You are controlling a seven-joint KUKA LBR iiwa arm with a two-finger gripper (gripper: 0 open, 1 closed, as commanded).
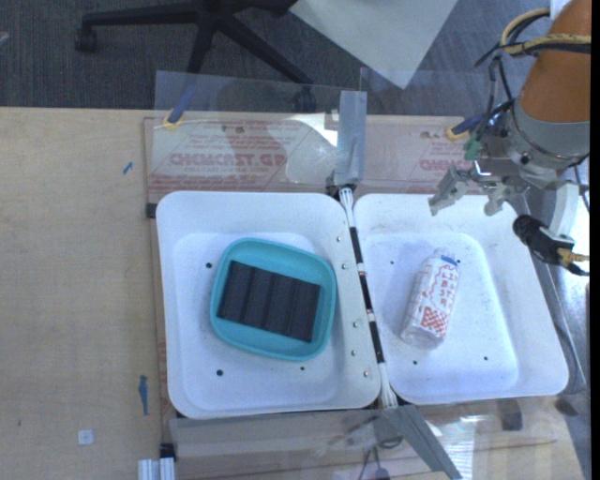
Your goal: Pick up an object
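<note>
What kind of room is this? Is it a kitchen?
Probably not a kitchen, more likely a robot lab. A robot arm reaches over a wooden bench holding two white bins, and an office chair stands on the carpet behind.

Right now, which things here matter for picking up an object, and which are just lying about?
For the job:
gripper, fingers spread, above the right bin
bottle, lying in the right bin
teal tray, in the left bin

Lying about:
office chair base
clear plastic sheet
</note>
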